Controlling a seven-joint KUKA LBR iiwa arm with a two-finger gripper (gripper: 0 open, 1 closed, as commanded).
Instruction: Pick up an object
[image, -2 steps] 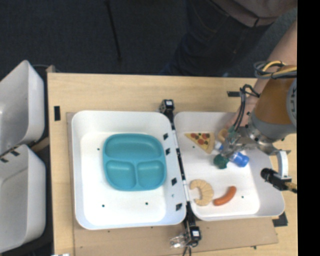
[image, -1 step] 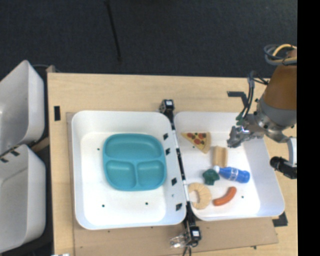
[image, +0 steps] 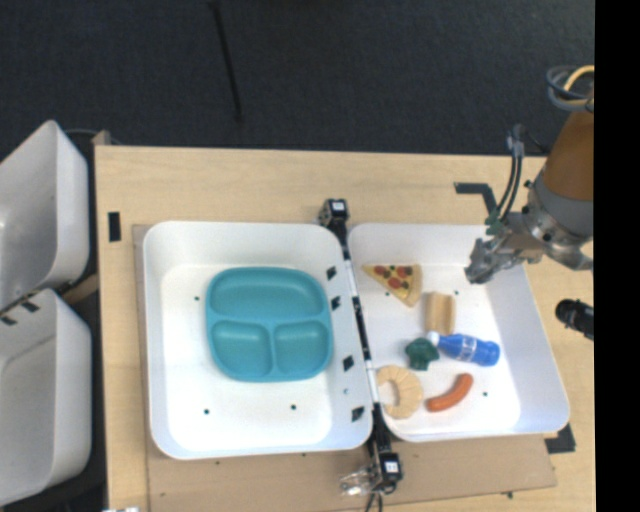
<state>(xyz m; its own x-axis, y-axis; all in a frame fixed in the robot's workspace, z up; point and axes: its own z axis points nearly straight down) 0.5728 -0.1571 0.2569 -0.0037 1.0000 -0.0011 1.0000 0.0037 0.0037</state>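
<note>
The two-finger gripper (image: 483, 262) is seen above the far right part of the right-hand shallow white bin (image: 520, 330), apart from every object; whether it is open or closed cannot be told. No item is held. Candidates are grouped toward the bin's left side: a triangular pizza-slice toy (image: 395, 280), a tan wooden block (image: 438, 311), a blue plastic bottle (image: 468, 349), a small green toy (image: 421, 352), an orange-red sausage toy (image: 448, 393) and a beige ring-shaped toy (image: 397, 389). The block is probably best chosen, since it lies nearest. A centred, vertical descent is advised, and the bottle just beside it should be avoided.
</note>
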